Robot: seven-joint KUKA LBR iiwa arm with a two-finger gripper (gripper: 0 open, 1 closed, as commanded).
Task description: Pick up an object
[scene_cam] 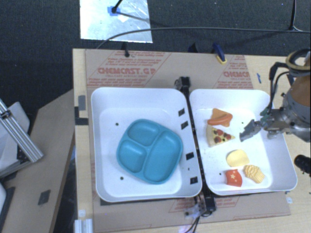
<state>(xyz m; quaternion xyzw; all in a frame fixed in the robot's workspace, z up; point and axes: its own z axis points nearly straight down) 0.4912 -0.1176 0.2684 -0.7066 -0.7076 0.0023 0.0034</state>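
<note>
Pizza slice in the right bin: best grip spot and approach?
Probably pinch the pizza slice across its two long edges near the wide crust end, coming straight down. It lies flat, tip toward the gripper, so there is little side face to catch. The hot dog sits close above, so keep fingers off that side.

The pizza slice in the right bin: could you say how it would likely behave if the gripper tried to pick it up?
The pizza slice lies flat on the right bin floor, so fingers may struggle to get under it and it could slide instead. It looks like a stiff toy, probably light and unlikely to flop. Being a flat wedge, it should not roll. The gripper is just beside it.
</note>
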